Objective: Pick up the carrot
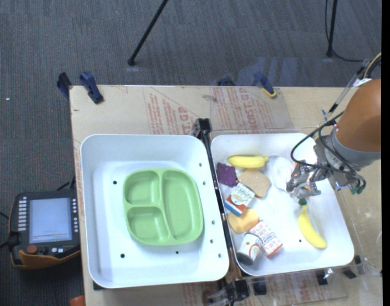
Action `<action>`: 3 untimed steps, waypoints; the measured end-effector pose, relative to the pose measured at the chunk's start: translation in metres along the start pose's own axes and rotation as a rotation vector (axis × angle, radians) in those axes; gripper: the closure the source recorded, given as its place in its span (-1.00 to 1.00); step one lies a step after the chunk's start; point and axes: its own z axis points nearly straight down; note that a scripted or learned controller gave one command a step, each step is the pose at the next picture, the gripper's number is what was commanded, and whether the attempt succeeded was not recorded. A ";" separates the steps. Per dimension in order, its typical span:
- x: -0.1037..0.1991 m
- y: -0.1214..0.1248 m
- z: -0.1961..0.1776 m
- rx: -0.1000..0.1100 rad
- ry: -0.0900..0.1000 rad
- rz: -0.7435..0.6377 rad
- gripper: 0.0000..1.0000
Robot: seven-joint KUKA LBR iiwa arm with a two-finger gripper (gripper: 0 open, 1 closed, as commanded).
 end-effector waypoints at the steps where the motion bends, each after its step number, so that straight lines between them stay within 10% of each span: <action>1: -0.003 0.001 -0.011 0.001 -0.007 -0.003 1.00; 2: -0.003 0.001 -0.010 0.000 -0.007 -0.003 -1.00; 3: -0.023 0.004 0.050 0.006 0.016 0.067 -1.00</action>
